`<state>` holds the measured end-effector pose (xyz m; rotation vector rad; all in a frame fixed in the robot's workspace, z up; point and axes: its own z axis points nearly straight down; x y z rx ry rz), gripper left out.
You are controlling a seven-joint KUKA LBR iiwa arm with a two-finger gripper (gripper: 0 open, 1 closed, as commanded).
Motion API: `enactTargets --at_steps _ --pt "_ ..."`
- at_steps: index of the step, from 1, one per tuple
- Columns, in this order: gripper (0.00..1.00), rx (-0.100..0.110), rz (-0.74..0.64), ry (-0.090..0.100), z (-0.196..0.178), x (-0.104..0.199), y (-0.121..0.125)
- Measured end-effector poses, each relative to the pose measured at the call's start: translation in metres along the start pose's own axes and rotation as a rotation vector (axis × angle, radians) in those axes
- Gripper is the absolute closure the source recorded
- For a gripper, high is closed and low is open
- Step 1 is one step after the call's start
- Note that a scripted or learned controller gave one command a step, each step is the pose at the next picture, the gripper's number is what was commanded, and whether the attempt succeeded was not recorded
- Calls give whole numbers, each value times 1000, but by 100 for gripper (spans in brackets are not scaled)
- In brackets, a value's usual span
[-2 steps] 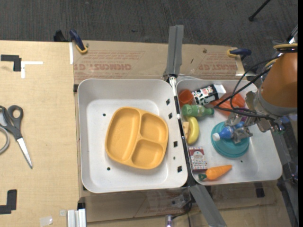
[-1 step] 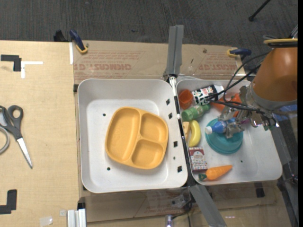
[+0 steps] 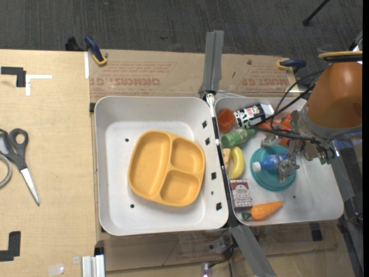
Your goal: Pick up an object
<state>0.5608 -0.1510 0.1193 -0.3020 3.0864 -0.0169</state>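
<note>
A tan bench [image 3: 46, 172] carries two shallow white bins. The left bin [image 3: 109, 172] holds a yellow divided plate [image 3: 166, 168]. The right bin [image 3: 323, 203] holds a teal bowl [image 3: 271, 175], banana [image 3: 236, 161], carrot [image 3: 264, 210], green bottle [image 3: 237, 137] and a small card box [image 3: 240, 193]. The claw [image 3: 286, 165] hangs over the bowl, beside a small blue-and-white object [image 3: 266, 165] in it; how far it is open I cannot tell.

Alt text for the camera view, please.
The gripper hangs over a teal bowl in the right bin, among a banana, carrot and bottles. The left bin holds a yellow divided plate.
</note>
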Motion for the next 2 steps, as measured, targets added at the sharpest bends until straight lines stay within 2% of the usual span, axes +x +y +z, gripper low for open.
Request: enactTargets --at_steps 1,2 --pt "0 -25 -170 53 12 -95 -33" --pt "0 -18 -160 7 7 -67 -73"
